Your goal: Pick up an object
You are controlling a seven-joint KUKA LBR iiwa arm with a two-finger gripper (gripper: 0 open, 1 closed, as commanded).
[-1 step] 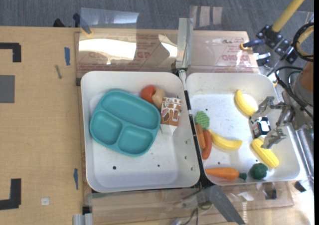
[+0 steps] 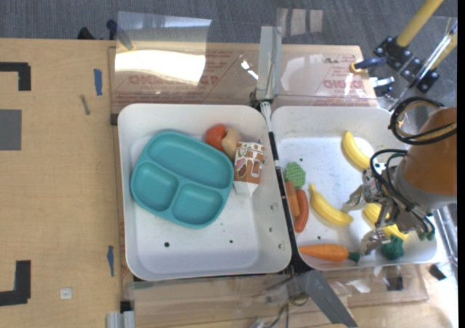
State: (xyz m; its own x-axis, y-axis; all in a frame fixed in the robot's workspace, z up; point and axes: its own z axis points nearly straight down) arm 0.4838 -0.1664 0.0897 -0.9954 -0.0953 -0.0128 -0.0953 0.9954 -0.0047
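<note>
Orange-banded arm: enters from the right, over the right bin.
Gripper: low in the right bin's near right corner, fingers spread apart, one tip near the middle banana, the other above the carrot's leafy end.
Grasp: nothing visible between the fingers.
Banana: just left of the gripper, long axis diagonal, far-left to near-right.
Second banana: further back, apart from the gripper.
Carrot: along the near wall, lengthwise left-right, green top right.
Left bin: teal divided plate, tomato, printed carton.
</note>
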